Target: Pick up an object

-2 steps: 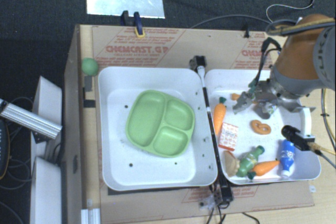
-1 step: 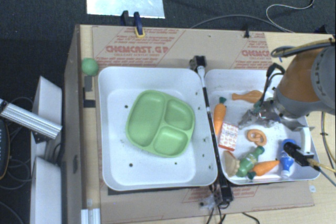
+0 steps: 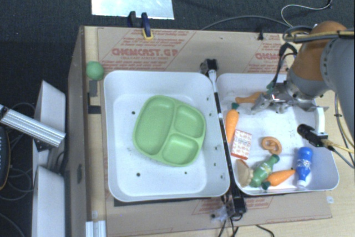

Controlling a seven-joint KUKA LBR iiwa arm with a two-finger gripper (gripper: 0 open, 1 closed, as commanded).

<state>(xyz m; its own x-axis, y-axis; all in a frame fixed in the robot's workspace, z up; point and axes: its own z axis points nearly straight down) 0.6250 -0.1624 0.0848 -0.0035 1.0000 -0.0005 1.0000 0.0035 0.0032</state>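
1. Objects nearest you in the right bin (image 3: 333, 175): blue bottle (image 3: 303, 166), carrot (image 3: 280, 177), green bottle (image 3: 262, 170).
2. Midway: pretzel (image 3: 271, 145), card (image 3: 241, 144).
3. Far: gripper (image 3: 270, 98) low beside an orange piece (image 3: 248, 99); you cannot tell its finger spread.

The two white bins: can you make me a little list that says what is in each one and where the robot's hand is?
left bin: shallow white plastic bin holding a light green divided plate
right bin: shallow white plastic bin with toy food
carrots: orange toy carrot at the left wall; a smaller orange carrot near the front
bottles: blue and white bottle; green bottle
other items: red and white card; brown pretzel
gripper: gripper low over the right bin's back part
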